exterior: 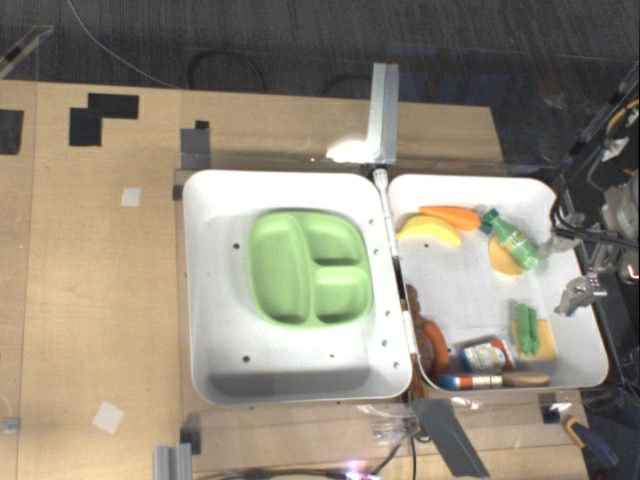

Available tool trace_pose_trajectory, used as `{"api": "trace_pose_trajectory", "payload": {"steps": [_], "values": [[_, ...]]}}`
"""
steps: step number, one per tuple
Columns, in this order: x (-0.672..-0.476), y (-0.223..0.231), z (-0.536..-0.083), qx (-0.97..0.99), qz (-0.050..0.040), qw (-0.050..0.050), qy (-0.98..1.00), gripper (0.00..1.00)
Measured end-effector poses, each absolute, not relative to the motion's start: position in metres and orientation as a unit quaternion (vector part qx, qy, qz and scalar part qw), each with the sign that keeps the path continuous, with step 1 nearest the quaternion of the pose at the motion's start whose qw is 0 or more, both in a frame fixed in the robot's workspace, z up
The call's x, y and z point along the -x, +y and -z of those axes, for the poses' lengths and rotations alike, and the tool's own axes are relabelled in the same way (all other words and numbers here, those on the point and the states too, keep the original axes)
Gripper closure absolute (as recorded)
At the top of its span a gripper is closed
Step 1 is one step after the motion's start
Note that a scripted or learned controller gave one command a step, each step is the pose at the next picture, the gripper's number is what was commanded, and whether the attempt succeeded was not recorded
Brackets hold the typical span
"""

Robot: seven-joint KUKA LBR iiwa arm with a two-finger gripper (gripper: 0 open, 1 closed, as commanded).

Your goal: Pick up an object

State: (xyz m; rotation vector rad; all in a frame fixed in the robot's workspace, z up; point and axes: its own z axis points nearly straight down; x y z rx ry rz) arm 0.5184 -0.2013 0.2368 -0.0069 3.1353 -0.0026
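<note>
With the gripper [585, 293] at the right bin's [450, 190] right rim, finger state unclear, you drop toward the green bottle [512, 238] just beside it, probably easiest, avoiding the cluttered front wall.
</note>
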Motion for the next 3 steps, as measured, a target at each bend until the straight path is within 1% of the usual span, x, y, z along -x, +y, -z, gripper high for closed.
{"api": "trace_pose_trajectory", "payload": {"steps": [1,2,3], "values": [[-0.533,-0.204,-0.099,0.053,-0.0007,0.0,0.999,0.0],[-0.499,-0.181,-0.091,0.087,0.0048,0.011,0.996,0.0],[-0.528,-0.082,-0.091,0.171,0.0025,0.012,0.985,0.0]]}}
